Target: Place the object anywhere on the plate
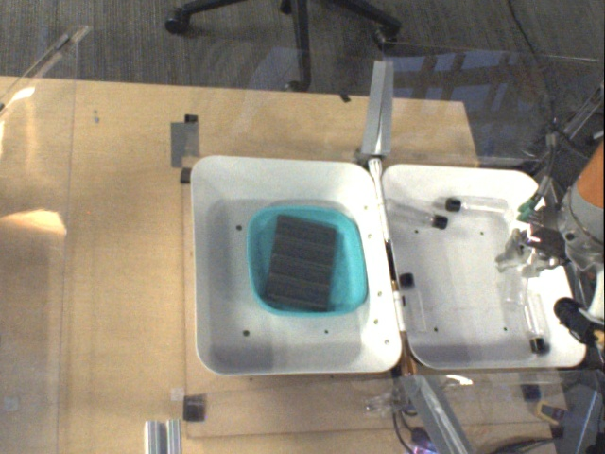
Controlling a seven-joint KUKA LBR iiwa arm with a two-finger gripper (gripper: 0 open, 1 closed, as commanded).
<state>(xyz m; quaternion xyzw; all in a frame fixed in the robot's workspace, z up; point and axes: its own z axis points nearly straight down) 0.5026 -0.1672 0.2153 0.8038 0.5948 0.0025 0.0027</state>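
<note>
Lying flat on the teal plate (307, 261) in the left bin (217, 329), a dark ribbed block (302, 263) is seen well inside the plate's rim, so the placing is judged as done, or very nearly so. The gripper (529, 246) is found at the far right of the right bin (463, 348), well apart from the plate; whether it is open or closed cannot be told, since that part is small and blurred, and nothing is seen held there. What is left is judged to be little, perhaps only a retreat of the arm (591, 192). In the right bin several clear tubes with black caps (452, 203) are scattered. Between the bins a metal divider bar (378, 112) is mounted, and an office chair base (293, 8) is seen on the carpet beyond the bench
</note>
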